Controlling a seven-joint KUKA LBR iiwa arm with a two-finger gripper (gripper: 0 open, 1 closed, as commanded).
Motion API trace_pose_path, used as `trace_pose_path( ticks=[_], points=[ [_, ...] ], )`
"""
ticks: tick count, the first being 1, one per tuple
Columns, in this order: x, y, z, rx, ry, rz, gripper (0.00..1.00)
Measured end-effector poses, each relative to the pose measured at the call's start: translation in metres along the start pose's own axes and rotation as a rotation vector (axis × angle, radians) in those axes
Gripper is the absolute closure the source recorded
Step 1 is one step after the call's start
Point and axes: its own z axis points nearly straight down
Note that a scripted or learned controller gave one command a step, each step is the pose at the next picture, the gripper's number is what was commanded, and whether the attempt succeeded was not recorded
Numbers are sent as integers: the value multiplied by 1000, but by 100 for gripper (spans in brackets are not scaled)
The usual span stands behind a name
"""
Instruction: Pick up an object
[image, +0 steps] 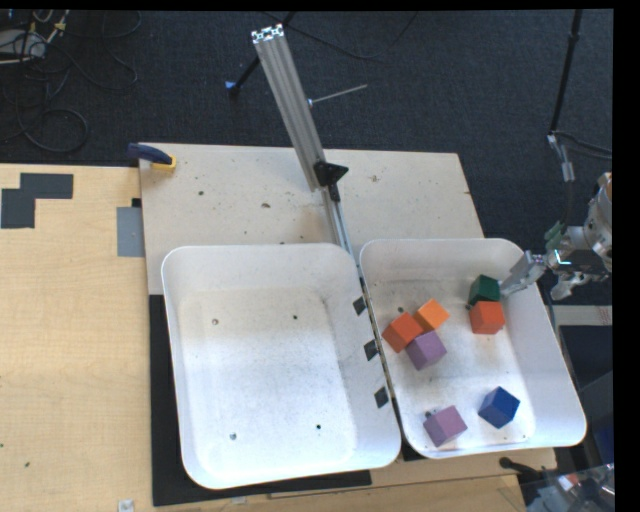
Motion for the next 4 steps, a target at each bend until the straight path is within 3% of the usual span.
trace_pose_path(
  ticks=[1, 4],
  points=[
    [0, 1, -3, -5, -1, 0, 0],
    [10, -13, 147, 2, 1, 2, 0]
  ],
)
